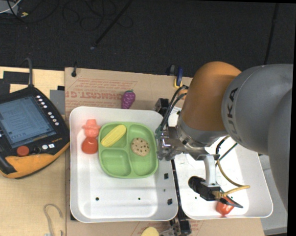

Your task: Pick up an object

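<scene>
arm [236, 109] bulk, grey with its orange band, covers the right bin's [255, 193] back half. the left bin [114, 206] carries a green divided tray [117, 163] at its back middle, right edge near the divider between the bins. the gripper [164, 142] hangs over that divider, just beside the tray's right rim (whether it is parted or closed cannot be told). a corn cob [112, 135] lies in the tray's back-left compartment, a cookie [140, 147] in its back-right one. a red-and-pink figure [90, 137] stands touching the tray's left edge. a small red object [224, 207] sits near the right bin's front edge.
</scene>
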Controlling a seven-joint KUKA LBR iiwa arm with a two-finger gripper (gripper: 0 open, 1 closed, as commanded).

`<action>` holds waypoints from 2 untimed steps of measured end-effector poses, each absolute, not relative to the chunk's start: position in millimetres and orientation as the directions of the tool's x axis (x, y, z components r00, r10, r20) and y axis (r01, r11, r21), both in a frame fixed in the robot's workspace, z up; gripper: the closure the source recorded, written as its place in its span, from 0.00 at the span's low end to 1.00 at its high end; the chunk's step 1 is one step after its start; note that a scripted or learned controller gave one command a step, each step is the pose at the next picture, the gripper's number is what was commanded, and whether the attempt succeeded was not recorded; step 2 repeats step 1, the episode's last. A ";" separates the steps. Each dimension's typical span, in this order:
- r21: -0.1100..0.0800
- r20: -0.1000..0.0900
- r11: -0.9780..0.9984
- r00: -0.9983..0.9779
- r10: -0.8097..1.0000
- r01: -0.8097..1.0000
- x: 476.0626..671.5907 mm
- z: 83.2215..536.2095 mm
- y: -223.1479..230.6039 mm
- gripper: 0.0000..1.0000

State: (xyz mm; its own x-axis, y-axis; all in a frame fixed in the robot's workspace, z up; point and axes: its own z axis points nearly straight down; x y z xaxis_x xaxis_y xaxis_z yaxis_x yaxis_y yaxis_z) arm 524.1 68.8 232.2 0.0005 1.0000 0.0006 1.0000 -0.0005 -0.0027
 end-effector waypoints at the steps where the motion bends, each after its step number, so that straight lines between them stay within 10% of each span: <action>1: -0.006 -0.001 0.000 0.000 1.000 1.000 518.7 216.4 64.4 1.00; 2: -0.006 -0.001 0.000 0.000 1.000 1.000 518.7 216.4 64.4 1.00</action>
